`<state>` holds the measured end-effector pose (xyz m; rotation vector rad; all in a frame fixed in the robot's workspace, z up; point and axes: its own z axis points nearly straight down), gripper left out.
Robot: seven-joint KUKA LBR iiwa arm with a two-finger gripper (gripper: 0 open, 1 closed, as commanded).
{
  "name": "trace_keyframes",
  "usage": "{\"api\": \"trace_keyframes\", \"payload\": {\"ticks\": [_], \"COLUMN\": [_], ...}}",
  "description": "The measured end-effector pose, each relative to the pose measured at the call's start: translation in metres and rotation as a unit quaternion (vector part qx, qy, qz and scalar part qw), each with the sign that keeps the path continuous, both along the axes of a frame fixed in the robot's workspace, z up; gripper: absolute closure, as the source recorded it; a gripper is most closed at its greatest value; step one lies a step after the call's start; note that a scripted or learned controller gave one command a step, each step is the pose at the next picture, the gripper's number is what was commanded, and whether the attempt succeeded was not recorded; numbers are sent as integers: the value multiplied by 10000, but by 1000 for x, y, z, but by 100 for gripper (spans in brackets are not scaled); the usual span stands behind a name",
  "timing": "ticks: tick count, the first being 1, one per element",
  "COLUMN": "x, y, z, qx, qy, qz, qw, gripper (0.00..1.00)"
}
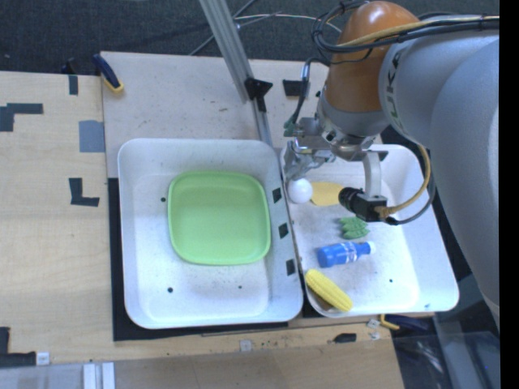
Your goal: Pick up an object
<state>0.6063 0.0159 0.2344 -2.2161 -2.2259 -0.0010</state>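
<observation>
Looking down on the bench, I see the gripper [298, 165] low over the far left corner of the right bin [405, 286], and I cannot tell its state from here. A white ball [301, 190] sits just below it, close enough to be touching, with a yellow piece [326, 194] right beside. Further toward me lie a green toy [353, 227], a blue bottle [342, 254] and a corn cob [328, 289]. A green plate [219, 218] rests in the left bin [142, 217], well apart. I judge nothing lifted yet: the grasp and the raise are still ahead.
</observation>
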Motion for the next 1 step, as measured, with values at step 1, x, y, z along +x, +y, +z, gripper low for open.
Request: {"api": "trace_keyframes", "payload": {"ticks": [1], "x": [-1], "y": [59], "z": [-7], "qx": [0], "qy": [7], "qz": [4], "qw": [10000], "gripper": [100]}}
